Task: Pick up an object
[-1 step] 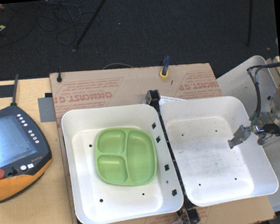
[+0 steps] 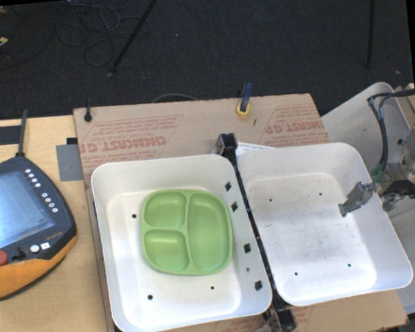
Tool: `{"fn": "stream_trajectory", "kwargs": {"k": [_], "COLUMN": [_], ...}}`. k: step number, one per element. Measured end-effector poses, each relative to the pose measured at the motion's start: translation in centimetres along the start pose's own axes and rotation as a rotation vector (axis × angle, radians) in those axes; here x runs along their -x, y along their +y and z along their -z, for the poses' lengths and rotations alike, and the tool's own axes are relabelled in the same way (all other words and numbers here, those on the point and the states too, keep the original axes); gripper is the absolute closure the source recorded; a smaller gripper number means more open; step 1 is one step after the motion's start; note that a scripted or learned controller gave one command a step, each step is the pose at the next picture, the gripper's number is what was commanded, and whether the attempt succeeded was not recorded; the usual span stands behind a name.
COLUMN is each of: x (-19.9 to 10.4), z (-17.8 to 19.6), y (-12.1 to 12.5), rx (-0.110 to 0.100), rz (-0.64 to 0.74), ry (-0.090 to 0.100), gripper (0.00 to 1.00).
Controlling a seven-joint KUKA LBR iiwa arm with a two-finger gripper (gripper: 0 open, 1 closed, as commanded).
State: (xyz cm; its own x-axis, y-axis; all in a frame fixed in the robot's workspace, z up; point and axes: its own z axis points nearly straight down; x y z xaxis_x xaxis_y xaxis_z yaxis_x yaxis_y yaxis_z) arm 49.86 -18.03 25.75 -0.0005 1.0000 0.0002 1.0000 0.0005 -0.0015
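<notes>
Left bin (image 2: 116, 208): green plate (image 2: 186, 231), pincer (image 2: 355, 199) well apart

You see a pale lime-green divided plate (image 2: 186, 231) in the left white bin (image 2: 116, 208). The right white bin (image 2: 366, 270) carries grey scuff marks and small black dots on its floor. Both sit on brown cardboard (image 2: 152, 134) printed with red lettering. A yellow-and-blue clamp (image 2: 244, 100) grips its far edge. The teach pendant (image 2: 18, 225) is grey over orange.

green plate (image 2: 187, 231) filling left bin (image 2: 114, 186), right bin (image 2: 313, 261) floor open
</notes>
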Motion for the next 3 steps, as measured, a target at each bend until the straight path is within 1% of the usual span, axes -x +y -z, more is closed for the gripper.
{"fn": "stream_trajectory", "kwargs": {"k": [1,2,3], "x": [-0.2,-1.2,-0.7], "z": [-4.4,-9.3,-14.1], "y": [-0.2,0.2,0.7], "rx": [-0.006,-0.006,-0.005], "rz": [0.002,-0.001,0.001], "ry": [0.003,0.003,0.003], "gripper": [0.0,0.0,0.0]}}
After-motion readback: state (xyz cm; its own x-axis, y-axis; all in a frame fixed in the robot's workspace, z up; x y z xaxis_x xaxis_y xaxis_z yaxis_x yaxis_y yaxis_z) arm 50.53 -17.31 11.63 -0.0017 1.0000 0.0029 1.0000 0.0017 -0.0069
